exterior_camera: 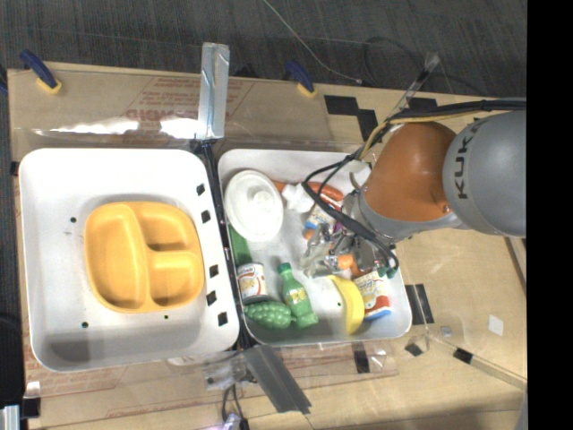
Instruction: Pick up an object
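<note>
Gripper [333, 240] state unclear, low in right bin [394, 322] among one banana [349, 303], one white bowl [254, 204].

Cluttered small objects [295, 285] in right bin [405, 305]

My arm [488, 173] is grey with an orange band [407, 173]. Both bins [45, 240] are white. Left of the orange band, I see a yellow divided tray [143, 255], a white bowl [255, 204], a green bottle [295, 296], a yellow banana [349, 303].
</note>
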`<action>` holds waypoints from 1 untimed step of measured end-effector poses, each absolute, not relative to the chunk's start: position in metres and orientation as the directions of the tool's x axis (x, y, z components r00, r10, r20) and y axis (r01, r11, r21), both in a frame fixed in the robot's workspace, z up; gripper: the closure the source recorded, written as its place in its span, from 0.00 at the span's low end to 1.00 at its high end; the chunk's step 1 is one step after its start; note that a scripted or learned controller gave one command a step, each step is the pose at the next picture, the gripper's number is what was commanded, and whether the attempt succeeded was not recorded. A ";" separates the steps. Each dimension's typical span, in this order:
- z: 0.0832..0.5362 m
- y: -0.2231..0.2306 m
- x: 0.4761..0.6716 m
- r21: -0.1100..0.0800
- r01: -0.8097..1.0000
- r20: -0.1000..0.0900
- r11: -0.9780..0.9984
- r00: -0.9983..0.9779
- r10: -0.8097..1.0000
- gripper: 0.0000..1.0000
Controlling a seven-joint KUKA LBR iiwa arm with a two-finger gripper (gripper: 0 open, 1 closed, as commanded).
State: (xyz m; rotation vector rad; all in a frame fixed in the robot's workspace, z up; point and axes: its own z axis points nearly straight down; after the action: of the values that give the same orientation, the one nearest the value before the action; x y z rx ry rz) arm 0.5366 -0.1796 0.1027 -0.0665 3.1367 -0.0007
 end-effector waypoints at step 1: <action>0.230 -0.183 0.528 -0.004 0.037 -0.011 0.999 -0.999 0.037 1.00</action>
State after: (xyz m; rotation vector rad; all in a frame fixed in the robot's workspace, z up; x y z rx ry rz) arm 0.5283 -0.1827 0.2299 0.0586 3.1305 -0.0061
